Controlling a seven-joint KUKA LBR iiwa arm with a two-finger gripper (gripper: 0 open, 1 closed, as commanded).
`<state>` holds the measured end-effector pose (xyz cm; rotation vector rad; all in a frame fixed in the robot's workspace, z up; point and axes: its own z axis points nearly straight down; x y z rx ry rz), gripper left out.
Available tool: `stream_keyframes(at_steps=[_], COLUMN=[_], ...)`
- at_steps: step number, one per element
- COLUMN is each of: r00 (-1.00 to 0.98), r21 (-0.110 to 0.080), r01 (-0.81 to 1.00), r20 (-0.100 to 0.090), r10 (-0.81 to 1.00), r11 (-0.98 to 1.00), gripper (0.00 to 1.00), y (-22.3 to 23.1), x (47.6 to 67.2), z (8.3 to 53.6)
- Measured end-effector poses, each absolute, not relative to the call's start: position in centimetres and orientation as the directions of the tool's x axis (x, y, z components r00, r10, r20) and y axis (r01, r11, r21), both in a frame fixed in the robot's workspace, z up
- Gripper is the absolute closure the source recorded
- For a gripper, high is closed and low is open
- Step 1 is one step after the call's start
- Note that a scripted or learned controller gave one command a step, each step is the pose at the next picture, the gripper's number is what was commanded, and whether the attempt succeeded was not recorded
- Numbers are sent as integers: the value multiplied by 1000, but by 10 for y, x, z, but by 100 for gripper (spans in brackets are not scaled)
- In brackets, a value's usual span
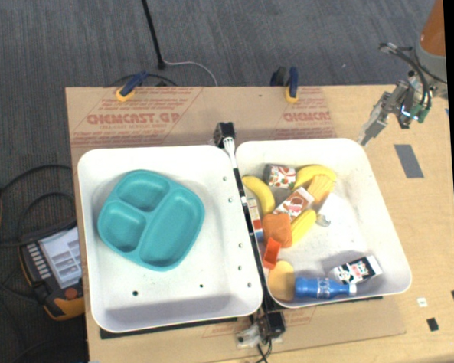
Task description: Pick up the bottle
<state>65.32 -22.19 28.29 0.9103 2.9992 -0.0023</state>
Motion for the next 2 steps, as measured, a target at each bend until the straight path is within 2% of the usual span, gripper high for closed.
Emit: stream_keyframes(at_steps=[1,2], r00=[-865,-989], r21=[1,0], r01=[501,145], r20=[1,-1], r10=[501,145], r11=[865,989], gripper=[100,100], y=[-138,-179], x=[650,567], z=[164,182])
